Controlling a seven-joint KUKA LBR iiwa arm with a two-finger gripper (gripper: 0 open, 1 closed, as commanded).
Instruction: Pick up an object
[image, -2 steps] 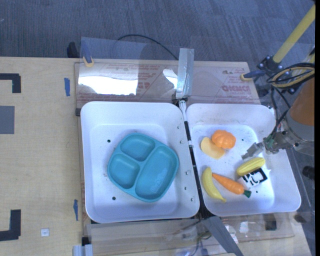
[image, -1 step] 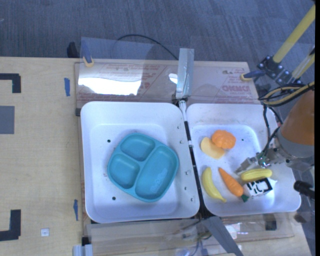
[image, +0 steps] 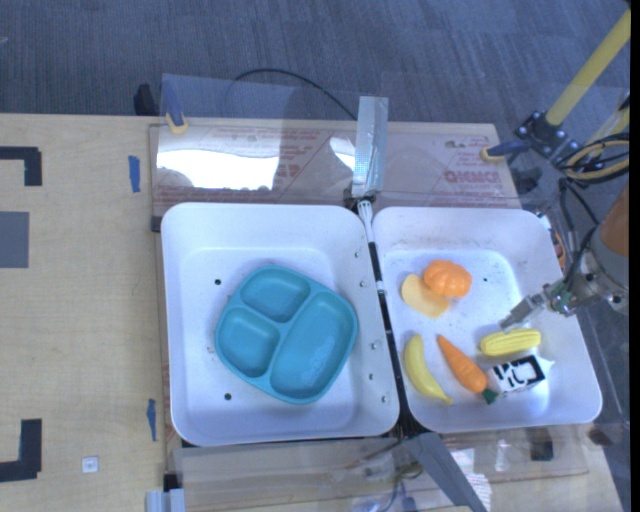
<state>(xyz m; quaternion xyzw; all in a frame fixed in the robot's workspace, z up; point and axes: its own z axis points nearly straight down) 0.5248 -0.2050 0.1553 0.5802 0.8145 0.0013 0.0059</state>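
Pale wood counter (image: 70, 330), blue tape bits and black corner marks. Two white bins directly on it, touching: left bin (image: 190, 400), right bin (image: 575, 400).

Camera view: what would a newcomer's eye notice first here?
First the blue divided plate, alone in the middle of the left bin. Then the bright toy food in the right bin: an orange piece, a banana, a carrot and a yellow corn cob. The gripper hangs just above the corn cob.
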